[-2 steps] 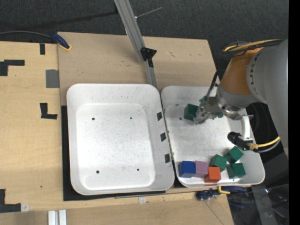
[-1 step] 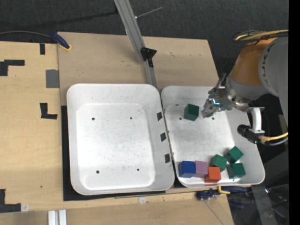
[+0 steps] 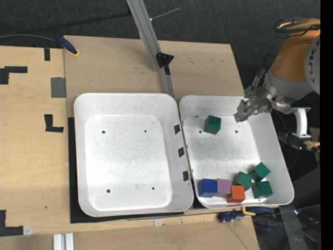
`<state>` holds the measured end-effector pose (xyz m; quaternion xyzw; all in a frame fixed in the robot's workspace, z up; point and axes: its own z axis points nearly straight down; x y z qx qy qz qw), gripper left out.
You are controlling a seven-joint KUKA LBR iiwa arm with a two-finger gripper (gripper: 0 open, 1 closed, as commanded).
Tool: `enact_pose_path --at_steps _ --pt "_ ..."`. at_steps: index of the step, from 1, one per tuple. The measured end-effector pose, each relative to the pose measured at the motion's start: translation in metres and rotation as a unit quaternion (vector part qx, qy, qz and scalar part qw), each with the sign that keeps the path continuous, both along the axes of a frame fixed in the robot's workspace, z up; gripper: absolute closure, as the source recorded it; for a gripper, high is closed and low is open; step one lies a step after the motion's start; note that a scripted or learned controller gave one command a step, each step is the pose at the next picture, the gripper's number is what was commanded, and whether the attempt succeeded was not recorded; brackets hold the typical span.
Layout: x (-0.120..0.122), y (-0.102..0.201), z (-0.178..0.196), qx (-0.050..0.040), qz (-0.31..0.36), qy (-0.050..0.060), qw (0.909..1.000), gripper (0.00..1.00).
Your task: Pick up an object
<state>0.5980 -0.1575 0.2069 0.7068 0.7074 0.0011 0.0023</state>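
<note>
Grey arm [image 3: 312, 61], orange wrist band, dark metallic tool [image 3: 243, 112]

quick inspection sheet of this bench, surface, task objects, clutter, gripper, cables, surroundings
surface: wooden bench bearing a left bin and a right bin, side by side on a dark mat.
job's things: all in the right bin; lone green cube near its far end; clustered at the near end, blue cube, lilac cube, orange cube and three green cubes.
clutter: black tape marks on the bench's left part.
grippers: gripper over the right bin's far right corner, right of the lone cube, nothing seen in it.
cables: yellow cable above the arm.
surroundings: metal pole slanting across the bench; dark floor beyond.
</note>
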Motion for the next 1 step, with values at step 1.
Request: enact_pose_path --at_steps 1 --pt "-0.0048 0.0054 0.0464 0.0005 0.001 0.000 1.0000 1.00"
